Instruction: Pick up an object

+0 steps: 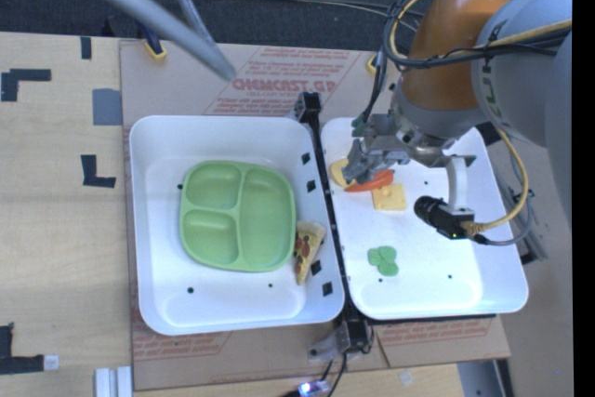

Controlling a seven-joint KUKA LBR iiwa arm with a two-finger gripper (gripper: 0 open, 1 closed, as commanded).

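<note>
- My pincer (365, 165) is down in the right bin (493, 293), near that bin's far-left corner, hard by the divider between the two bins.
- Pincer state: I cannot tell how wide it stands; the wrist housing hides the tips from above. I see nothing clearly clamped, so I record no grasp.
- Directly at the pincer: an orange piece (370, 182), carrot-like, lying just under the tips and apparently touching them. This is my likely target.
- Just beside it, on the divider side: a small yellow-and-grey piece (337, 170), partly covered by the pincer.
- Just on the near side of the orange piece: a pale yellow cheese-like slab (390, 198), flat on the bin floor.
- Further toward the near rim: a green leafy piece (382, 259), well apart from the pincer.
- Across the divider, in the left bin (149, 200): a pizza-slice piece (308, 248) against the right wall, and beyond it a green compartment tray (237, 216), lying flat.
- Count: orange piece 1; yellow-and-grey piece 1; cheese slab 1; green leafy piece 1; pizza slice 1; green tray 1; bins 2.
- Progress, my judgement: approach and descent look done; I am at grasp height over the orange piece. Left to do: confirm closure on it, then lift clear of the bin floor. Nothing is off the floor yet, so the task is not complete.
</note>
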